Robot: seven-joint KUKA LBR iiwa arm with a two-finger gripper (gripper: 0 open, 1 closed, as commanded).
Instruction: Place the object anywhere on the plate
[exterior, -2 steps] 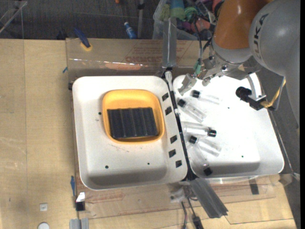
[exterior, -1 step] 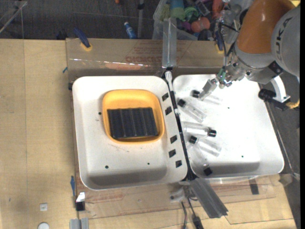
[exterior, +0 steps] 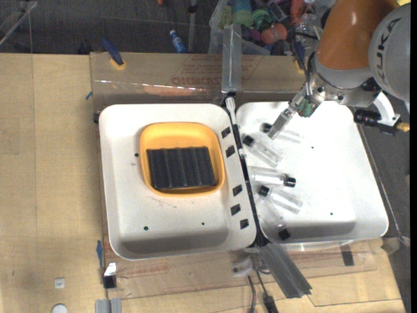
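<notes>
We see the claw (exterior: 277, 125) low in the right bin's (exterior: 339, 168) far-left corner among clear tubes (exterior: 273, 180); its spread we cannot tell. The orange plate (exterior: 180, 134) holds a black ribbed block (exterior: 181, 167); placing remains.

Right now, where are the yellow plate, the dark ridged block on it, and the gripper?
yellow plate (exterior: 151, 135): camera view, bare upper-left rim.
dark ridged block (exterior: 181, 167): camera view, middle of its top.
gripper (exterior: 277, 124): camera view, tip over the right bin.
</notes>
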